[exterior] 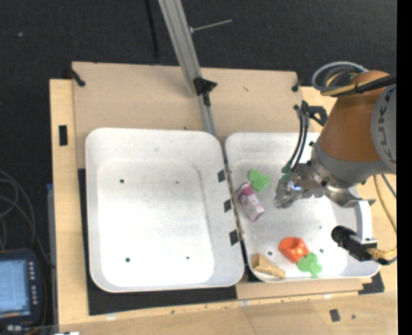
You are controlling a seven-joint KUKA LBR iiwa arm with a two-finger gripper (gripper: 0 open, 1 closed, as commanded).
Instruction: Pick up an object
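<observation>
Bins sit side by side on the bench (pixel 150 96): the left bin (pixel 157 208) and the right bin (pixel 275 149), which carries all the objects. The arm (pixel 355 135), grey with an orange band, comes in from 3 o'clock and ends at the gripper (pixel 287 195), low over the middle of the right bin. Whether its jaws are spread or pressed together cannot be told, and nothing can be seen between them. A green piece (pixel 259 181) lies near the gripper at its 10 o'clock. A pink wrapper (pixel 250 200) lies at its 9 o'clock, near the bin's left wall. An orange object (pixel 293 248) rests at 6 o'clock, touching a second green piece (pixel 309 264). A tan wedge (pixel 268 264) lies at 7 o'clock by the bin's front rim.
</observation>
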